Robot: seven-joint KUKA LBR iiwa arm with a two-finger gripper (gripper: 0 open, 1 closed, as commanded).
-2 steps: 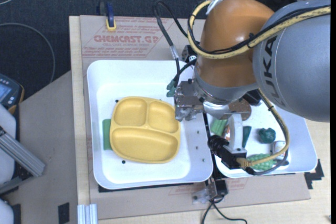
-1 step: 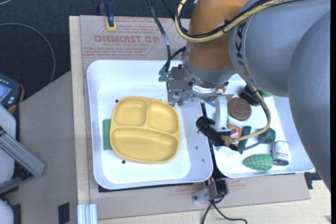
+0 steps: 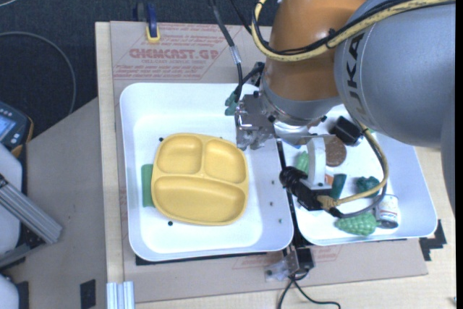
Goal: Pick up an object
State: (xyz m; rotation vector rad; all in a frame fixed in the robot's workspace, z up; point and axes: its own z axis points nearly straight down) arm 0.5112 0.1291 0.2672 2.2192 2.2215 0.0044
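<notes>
Camera view: tool (image 3: 249,128) sits at frame centre, over left bin's (image 3: 137,177) 2 o'clock corner; jaw state cannot be told, wrist blocks it. Yellow divided tray (image 3: 201,179) lies mid left bin, at the tool's 7 o'clock. Right bin (image 3: 419,184) holds small clutter, green knobbly toy (image 3: 356,224) at its 6 o'clock edge.

Grey KUKA arm with an orange wrist band

The arm (image 3: 405,61) was smooth grey with dark lettering; a glossy orange dome (image 3: 311,25) capped the wrist, yellow-and-black cables (image 3: 340,29) looped over it, and black cabling (image 3: 226,22) trailed off behind.
</notes>
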